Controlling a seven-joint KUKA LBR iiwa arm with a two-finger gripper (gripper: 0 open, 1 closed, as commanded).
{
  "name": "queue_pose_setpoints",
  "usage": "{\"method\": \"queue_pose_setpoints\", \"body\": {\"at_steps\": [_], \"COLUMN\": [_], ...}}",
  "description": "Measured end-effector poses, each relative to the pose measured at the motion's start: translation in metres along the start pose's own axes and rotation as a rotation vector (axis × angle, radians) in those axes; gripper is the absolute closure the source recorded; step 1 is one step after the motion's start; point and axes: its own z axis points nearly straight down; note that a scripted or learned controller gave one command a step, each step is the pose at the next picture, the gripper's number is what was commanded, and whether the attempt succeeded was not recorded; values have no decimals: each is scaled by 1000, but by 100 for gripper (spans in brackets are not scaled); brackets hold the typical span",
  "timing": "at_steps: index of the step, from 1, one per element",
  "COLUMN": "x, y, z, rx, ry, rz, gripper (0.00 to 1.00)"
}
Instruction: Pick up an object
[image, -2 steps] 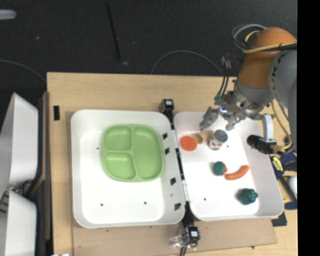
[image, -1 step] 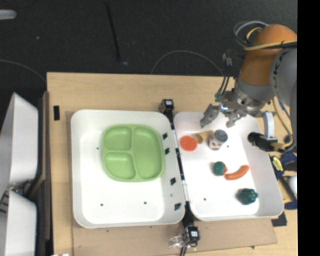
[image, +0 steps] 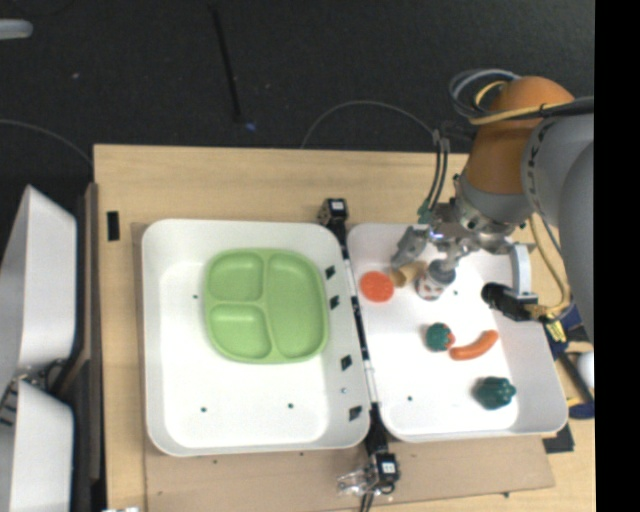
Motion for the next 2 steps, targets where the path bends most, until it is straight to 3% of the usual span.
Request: {"method": "queue_pose_setpoints", "body": {"at_steps": [1,2], "x": [-2,-3], "y": [3,6], "z": [23,28], "rx": [-28,-35], "ry": [-5,-7], "rz": [-1,-1], "gripper": [0,0]}}
